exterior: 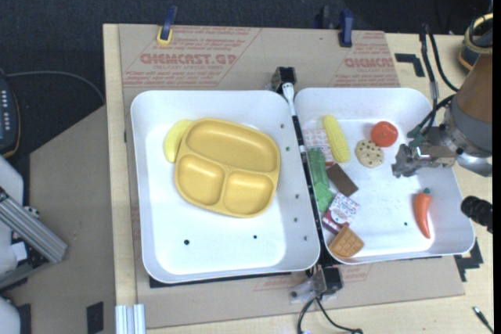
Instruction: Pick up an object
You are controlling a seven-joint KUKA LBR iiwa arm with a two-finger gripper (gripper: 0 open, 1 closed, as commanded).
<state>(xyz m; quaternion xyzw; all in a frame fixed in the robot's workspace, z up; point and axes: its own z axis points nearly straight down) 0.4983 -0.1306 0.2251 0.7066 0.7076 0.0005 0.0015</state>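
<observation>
Starting at the lower edge of the frame, we see a waffle [347,242] in the bottom corner of the right bin [391,242], with a small printed packet [344,209] just above it and a carrot [423,213] lying lengthwise toward the lower right. Higher up sit a brown bar [340,179] across a green packet [317,176]. Beyond those lie a cookie [369,153], a tomato [383,134] and a corn cob [336,138], close together near the bin's upper middle.

Our gripper [405,163] hangs low at the right of the frame, just right of the cookie and above the carrot. We cannot tell how far apart its tips stand, and nothing shows between them. We judge no object is picked yet; the cookie and carrot look the nearest candidates, each with bare floor around it.

The left bin [227,246] holds a yellow divided tray [227,166] over a banana [174,138], well apart from the arm. The 2 bins meet at a ridge crowded by the packets, which could hamper a grasp there.
</observation>
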